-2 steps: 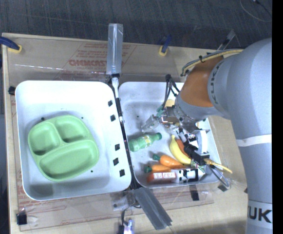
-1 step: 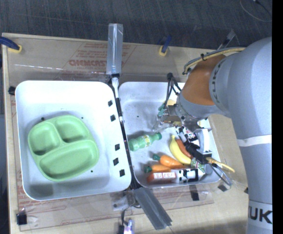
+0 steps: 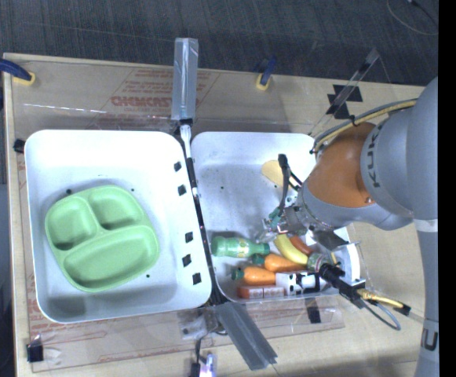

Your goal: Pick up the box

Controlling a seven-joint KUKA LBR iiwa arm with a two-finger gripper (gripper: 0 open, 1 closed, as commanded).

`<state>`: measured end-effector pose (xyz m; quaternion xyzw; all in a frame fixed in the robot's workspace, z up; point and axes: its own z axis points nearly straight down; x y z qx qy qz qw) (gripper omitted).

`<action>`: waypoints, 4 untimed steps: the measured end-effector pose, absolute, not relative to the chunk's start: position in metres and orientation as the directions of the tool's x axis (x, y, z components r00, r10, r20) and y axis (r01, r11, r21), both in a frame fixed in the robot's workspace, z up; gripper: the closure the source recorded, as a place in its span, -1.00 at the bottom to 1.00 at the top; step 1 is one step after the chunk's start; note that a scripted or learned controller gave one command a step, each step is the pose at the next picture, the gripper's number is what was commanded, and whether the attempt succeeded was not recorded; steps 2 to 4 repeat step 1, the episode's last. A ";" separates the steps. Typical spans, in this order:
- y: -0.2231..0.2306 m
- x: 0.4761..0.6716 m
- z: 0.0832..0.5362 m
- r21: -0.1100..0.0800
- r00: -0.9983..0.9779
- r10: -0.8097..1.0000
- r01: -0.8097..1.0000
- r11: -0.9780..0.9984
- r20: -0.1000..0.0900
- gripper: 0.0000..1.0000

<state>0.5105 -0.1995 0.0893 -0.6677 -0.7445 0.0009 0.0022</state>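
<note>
A single fixed camera is looking down from above at a slant, taking in the whole bench [image 3: 94,85] with the left bin [image 3: 35,155] and the right bin [image 3: 235,151] lying side by side. It is sitting far enough back that dark floor is showing beyond the bench's far edge, and the arm [image 3: 392,163] is reaching in from the right side.

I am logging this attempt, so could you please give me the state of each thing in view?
Green tray: lying flat in the left bin.
Green bottle: on its side in the right bin.
Banana: lying under the arm's wrist.
Carrot: lying flat.
Box: lying flat by the bin's near wall.
</note>
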 end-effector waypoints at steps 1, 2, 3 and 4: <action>-0.199 0.511 0.089 -0.005 -0.109 0.994 0.994 0.109 0.003 -1.00; -0.199 0.511 0.089 -0.005 -0.109 0.994 0.994 0.109 0.003 -1.00; -0.199 0.511 0.089 -0.005 -0.109 0.994 0.994 0.109 0.003 -1.00; -0.199 0.511 0.089 -0.005 -0.109 0.994 0.994 0.109 0.003 -1.00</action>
